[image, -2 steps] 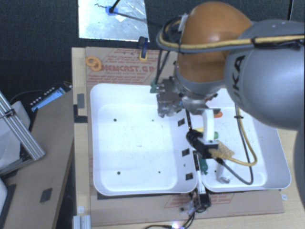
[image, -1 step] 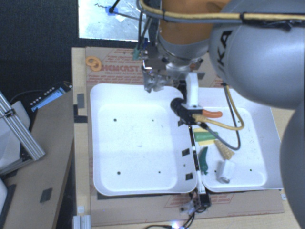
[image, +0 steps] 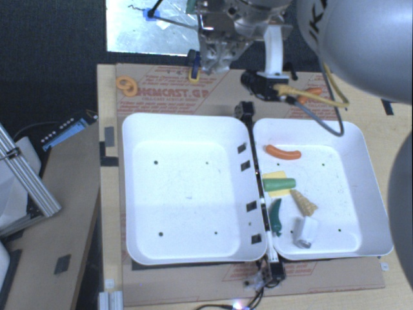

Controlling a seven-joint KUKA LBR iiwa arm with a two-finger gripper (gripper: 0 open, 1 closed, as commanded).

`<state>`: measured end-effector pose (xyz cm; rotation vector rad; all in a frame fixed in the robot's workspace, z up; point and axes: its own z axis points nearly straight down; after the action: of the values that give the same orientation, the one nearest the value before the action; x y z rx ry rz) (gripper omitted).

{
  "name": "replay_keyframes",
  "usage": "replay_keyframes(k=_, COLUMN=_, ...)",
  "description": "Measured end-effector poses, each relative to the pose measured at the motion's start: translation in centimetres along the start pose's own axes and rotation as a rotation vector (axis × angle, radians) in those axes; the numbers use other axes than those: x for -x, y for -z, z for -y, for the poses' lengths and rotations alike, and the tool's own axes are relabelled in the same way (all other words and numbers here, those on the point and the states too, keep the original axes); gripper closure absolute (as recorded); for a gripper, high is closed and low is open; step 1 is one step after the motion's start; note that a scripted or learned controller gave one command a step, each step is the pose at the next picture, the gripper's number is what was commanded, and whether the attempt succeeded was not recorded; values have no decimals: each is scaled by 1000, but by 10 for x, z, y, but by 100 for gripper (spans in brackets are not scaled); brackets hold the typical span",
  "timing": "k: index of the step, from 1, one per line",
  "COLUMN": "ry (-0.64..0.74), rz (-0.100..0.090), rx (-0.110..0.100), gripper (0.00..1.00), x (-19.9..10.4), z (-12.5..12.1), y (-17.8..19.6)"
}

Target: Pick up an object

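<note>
An orange ring (image: 126, 84) lies on the desk (image: 110, 192) at ten o'clock from the left bin (image: 187, 189); the gripper (image: 213, 60) hangs above the desk at twelve o'clock, beyond both bins, and I cannot tell how its fingers stand; the right bin (image: 335, 192) holds an orange sausage (image: 283, 152) at its eleven o'clock, a yellow-and-green piece (image: 278, 181) just below, a dark green pepper (image: 276, 216) at seven, a tan cone (image: 304, 203) beside it, and a white piece (image: 306, 231) at six.
</note>
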<state>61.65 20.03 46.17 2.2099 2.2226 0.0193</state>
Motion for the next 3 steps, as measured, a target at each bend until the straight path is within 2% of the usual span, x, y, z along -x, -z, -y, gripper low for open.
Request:
replay_keyframes(k=1, ry=0, rz=2, rx=-6, gripper=100, x=-9, z=-47, y=36)
replay_keyframes(k=2, ry=2, rz=1, rx=-7, gripper=100, x=-25, z=-53, y=76)
replay_keyframes(k=3, ry=0, rz=2, rx=-12, gripper=100, x=-34, z=-49, y=73)
